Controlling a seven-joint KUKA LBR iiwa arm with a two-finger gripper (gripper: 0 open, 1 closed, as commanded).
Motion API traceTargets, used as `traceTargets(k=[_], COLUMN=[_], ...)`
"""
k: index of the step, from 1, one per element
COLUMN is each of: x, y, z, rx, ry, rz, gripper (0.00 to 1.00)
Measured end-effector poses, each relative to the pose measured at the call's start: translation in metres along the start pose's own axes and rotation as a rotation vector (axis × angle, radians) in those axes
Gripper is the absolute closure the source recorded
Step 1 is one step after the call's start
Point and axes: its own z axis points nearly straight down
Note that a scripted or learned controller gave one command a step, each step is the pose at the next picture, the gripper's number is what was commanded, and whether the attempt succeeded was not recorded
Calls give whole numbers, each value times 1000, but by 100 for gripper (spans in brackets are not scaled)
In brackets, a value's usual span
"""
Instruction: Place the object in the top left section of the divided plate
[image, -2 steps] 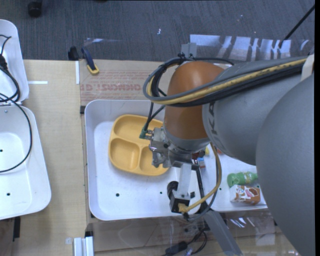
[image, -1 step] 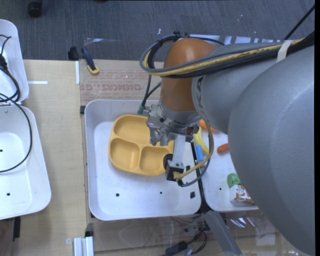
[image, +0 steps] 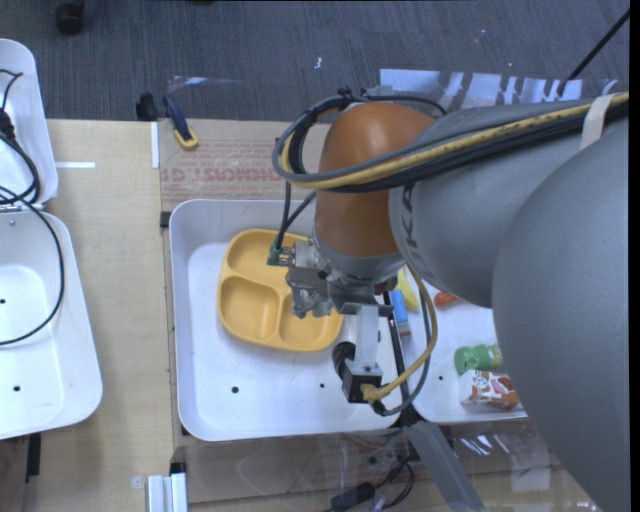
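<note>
The arm (image: 480, 190) reaches in from the right and hangs over the right-hand bin (image: 200, 400), its orange band (image: 365, 180) directly above the yellow divided plate (image: 262, 295). The plate lies in the left half of this bin, and its two left sections show clearly; its right part is hidden under the wrist. The gripper (image: 312, 295) sits low over the plate's right side, but the wrist hides too much of it to judge its state, and nothing can be seen held there.

Which thing is meant to go on the plate is not certain. Candidates lie to the right of the plate: a blue and yellow item (image: 402, 300) just beside the wrist, a green item (image: 478, 357) further right, and a printed packet (image: 490, 390) near it, close to the bin's near edge.

To do this step well, the tool should be centred over the plate's far left section, clear of the ridges between sections, and brought low before letting go, so the thing does not bounce or roll into the near section. A black cable (image: 395, 350) and a yellow hose (image: 425, 350) loop beside the wrist and could snag the plate's rim. The left-hand bin (image: 60, 390) plays no part.
</note>
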Motion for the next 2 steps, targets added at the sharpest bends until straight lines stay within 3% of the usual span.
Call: traceTargets(k=[1, 2], x=[20, -2], y=[29, -14], z=[13, 9], rx=[-2, -1], ry=[0, 1], rz=[-46, -380], gripper=[100, 100])
